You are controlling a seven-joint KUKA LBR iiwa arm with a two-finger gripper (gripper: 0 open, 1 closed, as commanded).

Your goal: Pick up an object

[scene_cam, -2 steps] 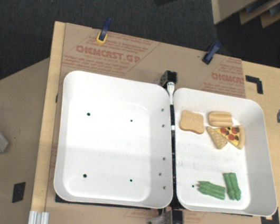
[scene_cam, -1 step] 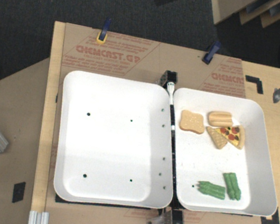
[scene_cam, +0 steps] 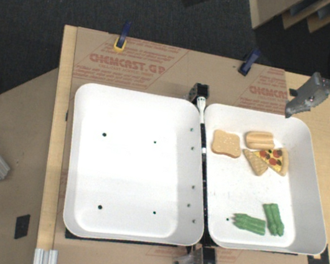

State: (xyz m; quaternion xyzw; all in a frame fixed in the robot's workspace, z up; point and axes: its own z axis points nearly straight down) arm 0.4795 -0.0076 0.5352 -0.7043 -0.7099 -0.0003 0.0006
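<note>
In the right bin (scene_cam: 255, 191) lie a slice of toast (scene_cam: 227, 143), a hot dog bun (scene_cam: 259, 140) and a pizza slice (scene_cam: 267, 161), close together near the far side. Two green bean pods (scene_cam: 249, 223) (scene_cam: 274, 218) rest near the front edge. My gripper (scene_cam: 320, 110) hangs above the bin's far right corner, up and to the right of the bun. Its fingers (scene_cam: 301, 102) are spread apart, open, with nothing between them.
The left bin (scene_cam: 127, 166) sits beside the right one on a cardboard sheet (scene_cam: 139, 60) held by two clamps (scene_cam: 122, 40) at the back. Cardboard boxes (scene_cam: 294, 9) stand behind the bench at the upper right.
</note>
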